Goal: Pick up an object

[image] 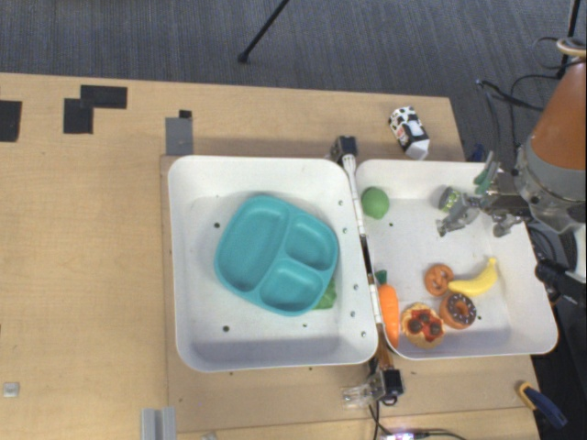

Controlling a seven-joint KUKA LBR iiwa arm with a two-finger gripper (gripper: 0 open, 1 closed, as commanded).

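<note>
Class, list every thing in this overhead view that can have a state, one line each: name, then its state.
gripper: hanging over the right bin's far part, nothing between its fingers
teal divided plate: lying in the left bin, tilted, compartments bare
green ball: resting by the right bin's left wall
banana: lying flat, untouched
carrot: lying along the left wall
cow-patterned carton: tipped on the bench, outside the bins
</note>
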